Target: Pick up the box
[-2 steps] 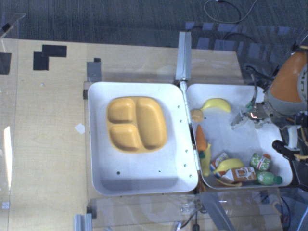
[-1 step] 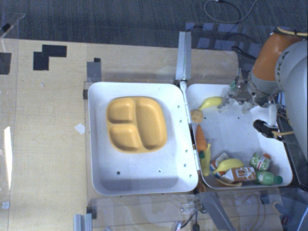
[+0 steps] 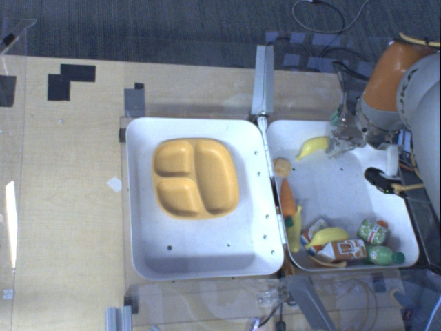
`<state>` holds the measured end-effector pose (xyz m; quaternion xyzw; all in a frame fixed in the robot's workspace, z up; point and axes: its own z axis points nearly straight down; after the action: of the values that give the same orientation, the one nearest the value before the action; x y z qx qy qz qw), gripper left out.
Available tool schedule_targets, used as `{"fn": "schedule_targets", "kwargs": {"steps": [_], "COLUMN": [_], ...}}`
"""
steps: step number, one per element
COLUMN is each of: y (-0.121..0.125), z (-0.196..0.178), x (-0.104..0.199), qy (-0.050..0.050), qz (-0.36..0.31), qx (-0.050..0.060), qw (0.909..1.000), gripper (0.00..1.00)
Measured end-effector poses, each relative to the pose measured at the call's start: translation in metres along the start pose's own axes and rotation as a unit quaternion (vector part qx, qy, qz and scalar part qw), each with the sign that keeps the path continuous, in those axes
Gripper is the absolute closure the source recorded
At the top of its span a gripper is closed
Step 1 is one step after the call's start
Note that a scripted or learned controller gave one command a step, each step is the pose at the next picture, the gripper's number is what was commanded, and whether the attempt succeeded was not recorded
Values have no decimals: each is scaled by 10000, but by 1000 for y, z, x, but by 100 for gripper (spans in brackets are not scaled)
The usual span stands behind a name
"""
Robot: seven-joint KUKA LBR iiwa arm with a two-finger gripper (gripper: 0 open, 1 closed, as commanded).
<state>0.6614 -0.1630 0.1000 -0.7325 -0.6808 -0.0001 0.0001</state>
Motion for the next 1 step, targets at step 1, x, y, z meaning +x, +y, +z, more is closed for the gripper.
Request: {"fn": "schedule_targets", "kwargs": {"steps": [1], "y": [-92], "z": [10], "x": [-14], "qy": [-6], "qz": [735], "qx": [-52], "qw": [9973], "gripper": [100]}}
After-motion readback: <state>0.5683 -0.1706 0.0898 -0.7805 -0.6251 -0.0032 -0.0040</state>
